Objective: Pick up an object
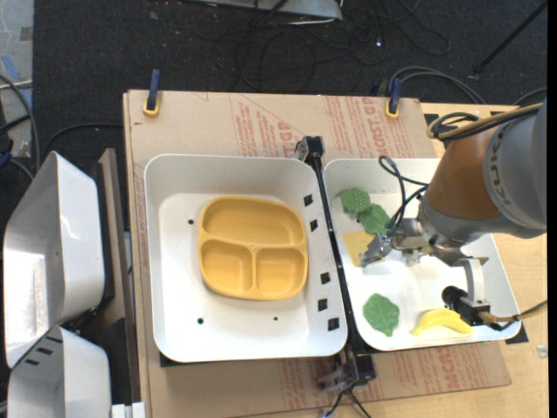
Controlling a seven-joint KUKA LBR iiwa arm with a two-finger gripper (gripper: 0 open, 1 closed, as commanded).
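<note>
The gripper [376, 252] is hovering open beside a light, stiff green toy [364, 209], best pinched across its middle.

l bin [165, 259]: yellow divided tray [254, 247] | cardboard [235, 120] under bins | 2 clamps [152, 94] at back edge

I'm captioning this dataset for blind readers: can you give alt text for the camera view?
A grey robot arm reaches from the right into the right bin, its gripper low beside green leafy pieces. Another green piece and a yellow banana lie nearer the front. The left bin holds a yellow divided tray.
</note>
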